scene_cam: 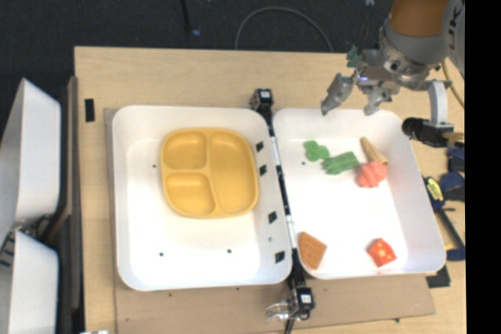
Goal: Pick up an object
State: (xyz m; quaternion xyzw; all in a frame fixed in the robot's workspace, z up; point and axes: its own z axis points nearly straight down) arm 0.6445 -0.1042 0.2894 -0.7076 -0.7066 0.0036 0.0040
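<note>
The gripper [353,98] hung over the far edge of the right bin [407,242], fingers spread apart and holding nothing. Below it lay a green toy [330,159] beside a pink piece [371,174]; a red block [381,251] and an orange wedge [311,250] sat along the near edge. The left bin [133,246] held a yellow divided plate [209,172]

Five small things lie in the right bin [407,242], right of frame centre. A green piece [332,159] sits toward the upper middle, and just right of it a tan stick [373,149] slants above a pink lump [371,175], touching it. Lower down, an orange wedge [312,250] lies by the bin's left wall and a red block [381,252] sits near the lower right corner.
</note>
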